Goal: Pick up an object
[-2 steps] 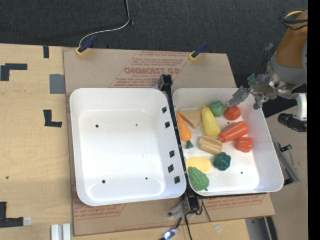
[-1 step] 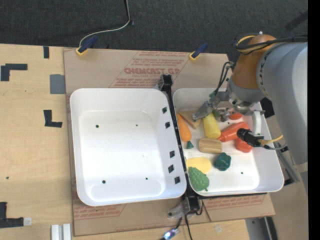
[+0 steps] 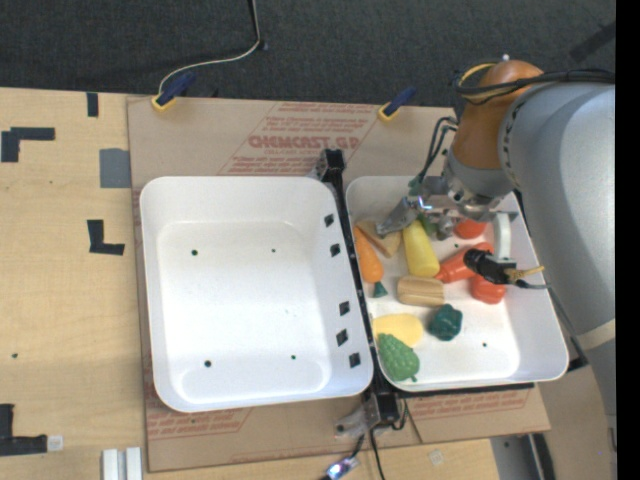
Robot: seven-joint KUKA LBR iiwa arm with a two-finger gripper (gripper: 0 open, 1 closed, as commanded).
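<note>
Broadly, the counter (image 3: 60,298) is a pale wooden surface with a brown cardboard sheet (image 3: 280,138) laid on it, and on that sheet sit two shallow white bins side by side, touching along a black clip-lined seam. The left bin (image 3: 240,288) takes up more of the view than the right bin (image 3: 530,353). From the right, the grey arm (image 3: 575,188) reaches in over the right bin, its orange band (image 3: 478,133) just above the wrist. The end effector (image 3: 425,210) hangs over the far part of the right bin, directly above the toys; whether its parts are apart or together cannot be told from this angle, and nothing can be seen held in it. The toys lie clustered in the left half of the right bin: a yellow corn cob (image 3: 420,251) just beneath the end effector, an orange carrot (image 3: 368,258) against the left wall, a tan bread-like block (image 3: 420,290) near the middle, a flat yellow piece (image 3: 398,326) nearer, a green broccoli-like piece (image 3: 398,358) at the near left corner, a dark green piece (image 3: 445,320) beside it, and red-orange pieces (image 3: 480,273) to the right.
</note>
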